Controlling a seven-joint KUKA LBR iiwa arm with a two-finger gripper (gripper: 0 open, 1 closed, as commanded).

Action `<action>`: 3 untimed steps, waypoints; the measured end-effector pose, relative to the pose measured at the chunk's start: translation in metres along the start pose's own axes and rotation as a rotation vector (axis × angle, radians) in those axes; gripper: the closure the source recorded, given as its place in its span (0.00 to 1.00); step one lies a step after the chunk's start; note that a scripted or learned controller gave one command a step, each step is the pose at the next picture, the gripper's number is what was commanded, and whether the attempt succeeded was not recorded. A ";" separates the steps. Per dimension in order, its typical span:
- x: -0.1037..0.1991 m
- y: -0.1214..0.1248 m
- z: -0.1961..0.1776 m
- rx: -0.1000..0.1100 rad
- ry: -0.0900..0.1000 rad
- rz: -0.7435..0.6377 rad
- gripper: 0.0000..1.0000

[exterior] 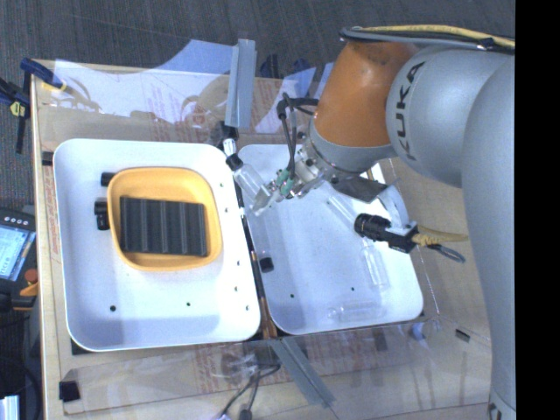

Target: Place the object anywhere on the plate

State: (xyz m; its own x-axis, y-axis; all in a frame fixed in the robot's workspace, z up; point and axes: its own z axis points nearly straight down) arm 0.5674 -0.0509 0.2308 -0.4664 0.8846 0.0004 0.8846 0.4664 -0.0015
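A yellow plate (164, 182) with rounded corners lies in the left white bin (131, 313). On its middle rests a dark grey ridged rectangular object (164, 225), lying flat. My gripper (262, 195) hangs over the upper left corner of the right bin (315, 304), close to the divide between the bins and to the right of the plate. Nothing can be seen in the gripper, and it stands apart from the dark object.
Two small black pieces (101, 212) sit in the left bin by the plate's left edge. A small black bit (265, 264) lies in the right bin near its left wall. The arm's orange band (363, 94) and a black cable plug (376, 227) overhang the right bin.
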 end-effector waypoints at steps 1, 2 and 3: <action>0.000 0.000 0.000 0.000 0.000 0.000 0.00; 0.016 0.006 -0.004 0.001 -0.001 0.051 0.00; 0.039 0.041 0.040 0.004 0.001 0.048 0.00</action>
